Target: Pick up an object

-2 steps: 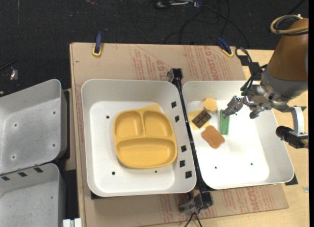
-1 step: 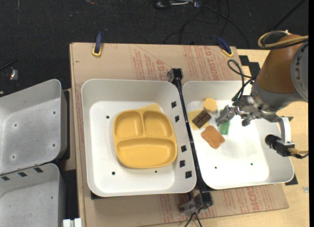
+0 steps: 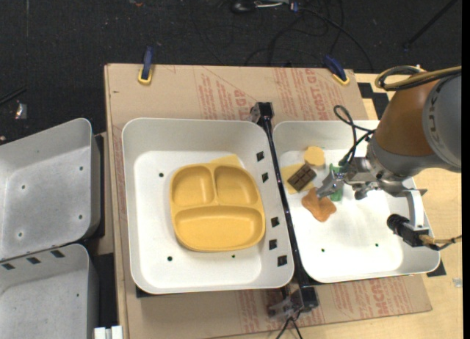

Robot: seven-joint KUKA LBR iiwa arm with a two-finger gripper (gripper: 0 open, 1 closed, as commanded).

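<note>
- Two white bins sit side by side; your arm (image 3: 418, 128) comes in from the right edge, its orange band arched over the right bin (image 3: 367, 257).
- You'll see the gripper (image 3: 332, 186) low in that bin's upper left part; whether it is open or closed, you cannot tell.
- Just below it lies an orange-brown piece (image 3: 320, 207), long axis running upper left to lower right.
- Beside it are a dark brown block (image 3: 301, 177) and a yellow piece (image 3: 313, 155).
- Your left bin (image 3: 147, 257) holds a yellow divided tray (image 3: 217, 208).
</note>
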